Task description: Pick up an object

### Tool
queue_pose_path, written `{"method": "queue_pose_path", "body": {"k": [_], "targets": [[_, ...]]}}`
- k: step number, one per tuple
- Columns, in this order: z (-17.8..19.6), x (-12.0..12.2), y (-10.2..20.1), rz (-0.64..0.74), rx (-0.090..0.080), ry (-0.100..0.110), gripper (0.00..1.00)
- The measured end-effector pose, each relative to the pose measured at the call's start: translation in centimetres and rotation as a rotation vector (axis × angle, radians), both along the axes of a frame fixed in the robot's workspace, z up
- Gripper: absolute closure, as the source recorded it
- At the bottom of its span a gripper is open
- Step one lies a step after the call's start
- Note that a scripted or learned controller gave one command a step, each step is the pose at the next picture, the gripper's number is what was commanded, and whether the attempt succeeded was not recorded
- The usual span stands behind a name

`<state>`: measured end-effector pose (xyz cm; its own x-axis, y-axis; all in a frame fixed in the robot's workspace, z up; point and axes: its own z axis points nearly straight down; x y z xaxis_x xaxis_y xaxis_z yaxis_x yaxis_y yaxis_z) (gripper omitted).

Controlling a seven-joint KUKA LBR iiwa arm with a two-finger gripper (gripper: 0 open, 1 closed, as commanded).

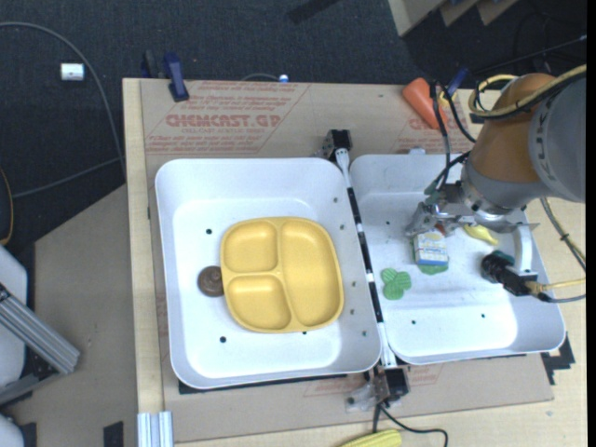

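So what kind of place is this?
Probably a robotics lab: an arm reaches over two white bins on a plywood bench, with cables loose on dark carpet.

Small box [431,251], blue-white, flat in right bin [466,329], beside green piece [397,284].

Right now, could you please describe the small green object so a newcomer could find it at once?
Look in the right bin, the one the arm reaches into. Near its left wall, beside the divider, lies the small green object. It is flat, lobed and leaf-like, unlike the boxy carton just above it and the yellow piece farther right.
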<state>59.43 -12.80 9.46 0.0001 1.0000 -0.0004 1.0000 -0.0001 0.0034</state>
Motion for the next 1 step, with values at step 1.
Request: {"method": "queue_pose_path", "body": {"k": [1], "targets": [[9.74,0.79,6.45,0.002,0.001,0.001,1.0]]}}
